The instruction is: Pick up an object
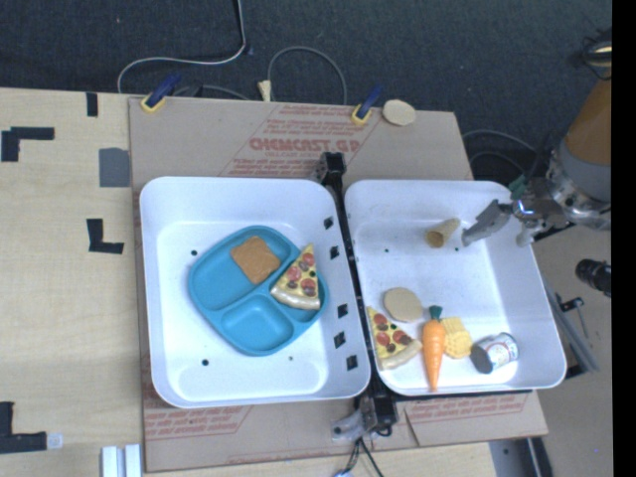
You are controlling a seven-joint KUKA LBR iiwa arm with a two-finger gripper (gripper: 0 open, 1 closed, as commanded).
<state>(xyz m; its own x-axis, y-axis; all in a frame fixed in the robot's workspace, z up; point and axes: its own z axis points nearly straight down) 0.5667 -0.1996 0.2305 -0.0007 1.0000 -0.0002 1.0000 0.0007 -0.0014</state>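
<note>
Small tan piece [441,234] lying in right bin [517,266].

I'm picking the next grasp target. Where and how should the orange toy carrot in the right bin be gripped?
Grip the orange toy carrot across its thick upper body, just below the green top, coming straight down. It lies flat, pointing toward the near wall of the white right bin. The yellow corn piece crowds one side, so this looks tight.

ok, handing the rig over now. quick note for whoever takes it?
Gripper hovers over the right bin, upper part, beside a small tan piece; nothing seen between its fingers.
Right bin front: pizza slice, tan disc, carrot, corn, can.
Left bin: blue tray with toast and a second pizza slice.
Done: nothing lifted. Left: the pick.
</note>
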